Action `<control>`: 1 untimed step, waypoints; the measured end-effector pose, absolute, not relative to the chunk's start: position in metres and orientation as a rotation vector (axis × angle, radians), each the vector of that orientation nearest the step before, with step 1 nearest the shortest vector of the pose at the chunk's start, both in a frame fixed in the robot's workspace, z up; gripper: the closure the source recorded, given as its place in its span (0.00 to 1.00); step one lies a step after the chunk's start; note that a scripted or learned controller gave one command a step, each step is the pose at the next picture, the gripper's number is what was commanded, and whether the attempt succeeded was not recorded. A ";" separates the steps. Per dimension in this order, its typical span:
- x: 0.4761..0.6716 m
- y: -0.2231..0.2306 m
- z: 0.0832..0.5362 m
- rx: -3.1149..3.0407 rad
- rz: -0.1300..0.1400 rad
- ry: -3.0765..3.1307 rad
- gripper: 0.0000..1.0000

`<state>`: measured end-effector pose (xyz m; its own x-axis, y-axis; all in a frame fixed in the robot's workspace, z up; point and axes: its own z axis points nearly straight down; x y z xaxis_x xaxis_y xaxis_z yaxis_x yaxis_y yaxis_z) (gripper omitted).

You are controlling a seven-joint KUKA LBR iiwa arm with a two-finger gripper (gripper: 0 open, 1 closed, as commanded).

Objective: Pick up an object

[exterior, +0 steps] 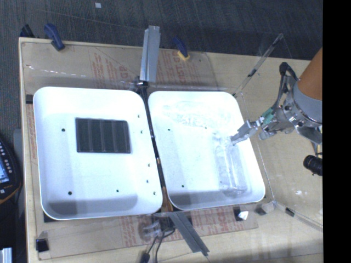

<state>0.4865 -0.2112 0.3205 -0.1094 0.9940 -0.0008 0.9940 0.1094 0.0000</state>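
Dark carpet beyond wooden bench

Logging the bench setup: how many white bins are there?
2. The left bin holds a dark ridged block; the right bin lies beside it, nearer the hand.

No words, numbers or brand names can be read here. The surface has faint red marks printed on it, above the bins and again along the near edge, but they are too pale and too small to make out as letters. The left bin holds a dark panel cut into 4 strips, and it bears no writing. The right bin has only pale smudges on its white floor. At the far left edge sits a device with a small blue screen, but what it shows is too blurred to read.
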 end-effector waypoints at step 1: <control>0.478 -0.210 0.318 2.102 -0.002 2.337 0.00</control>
